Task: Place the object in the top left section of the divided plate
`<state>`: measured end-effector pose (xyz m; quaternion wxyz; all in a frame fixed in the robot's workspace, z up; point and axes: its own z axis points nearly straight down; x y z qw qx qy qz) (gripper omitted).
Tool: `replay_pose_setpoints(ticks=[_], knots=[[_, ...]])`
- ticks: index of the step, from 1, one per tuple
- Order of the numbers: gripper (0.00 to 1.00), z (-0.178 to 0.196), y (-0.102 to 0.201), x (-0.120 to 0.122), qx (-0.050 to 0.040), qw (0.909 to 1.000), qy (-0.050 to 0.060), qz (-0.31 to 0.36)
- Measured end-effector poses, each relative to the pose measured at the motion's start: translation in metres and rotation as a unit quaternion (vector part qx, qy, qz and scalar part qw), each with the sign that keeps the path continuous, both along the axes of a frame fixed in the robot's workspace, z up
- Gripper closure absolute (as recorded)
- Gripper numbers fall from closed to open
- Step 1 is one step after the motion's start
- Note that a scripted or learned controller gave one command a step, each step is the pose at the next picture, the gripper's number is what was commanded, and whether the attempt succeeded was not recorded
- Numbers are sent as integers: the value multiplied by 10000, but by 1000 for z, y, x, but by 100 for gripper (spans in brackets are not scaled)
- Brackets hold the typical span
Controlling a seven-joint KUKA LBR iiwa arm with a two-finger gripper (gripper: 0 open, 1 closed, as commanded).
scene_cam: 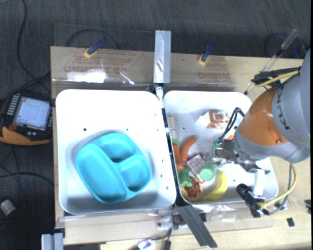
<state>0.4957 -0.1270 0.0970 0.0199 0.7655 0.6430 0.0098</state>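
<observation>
Arm [271, 126]: reaching in from the right, over the right bin [235, 100].
Hand [221, 152]: low among the clutter near that bin's front edge; open or closed, cannot tell.
Objects: orange carrot [187, 147], yellow banana [219, 187], small packet [195, 164], heaped front-left in the right bin.
Divided plate [113, 165]: blue, sitting in the left bin [78, 103].

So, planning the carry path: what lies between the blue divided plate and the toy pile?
In the camera view, bare white bin floor, then the two bins' adjoining walls, separate the blue divided plate from the toy pile.
</observation>
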Motion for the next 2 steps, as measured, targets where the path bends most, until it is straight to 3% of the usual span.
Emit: replay_pose_setpoints(ticks=[1,2], knots=[[100,-6,22,12,86,9863,71,-1644],[100,-8,29,53,144,9553,135,-2950]])
